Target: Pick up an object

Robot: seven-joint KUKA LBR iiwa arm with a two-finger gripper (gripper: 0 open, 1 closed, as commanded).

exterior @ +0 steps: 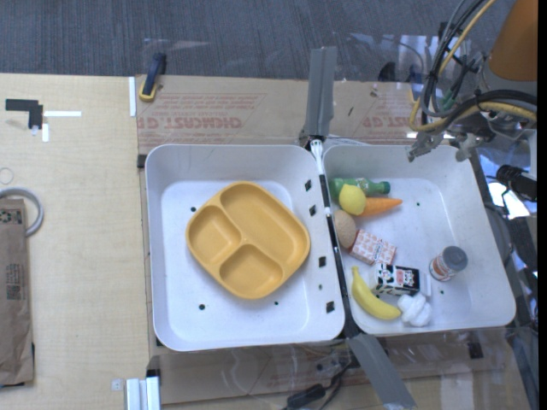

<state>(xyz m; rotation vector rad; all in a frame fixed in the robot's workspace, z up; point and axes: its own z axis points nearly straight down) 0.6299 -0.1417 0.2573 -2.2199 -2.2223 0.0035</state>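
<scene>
From the end effector, grip state unclear, the can lies at six o'clock, upright.

This looks like a robot lab, not a home. Two white bins sit side by side on a bench made of pale wood and brown cardboard. A robot arm with yellow and black cables reaches in at the far right. The left bin holds a yellow toy plate. The right bin holds pretend food, like a banana and a carrot. Grey carpet covers the floor on the far side.
</scene>
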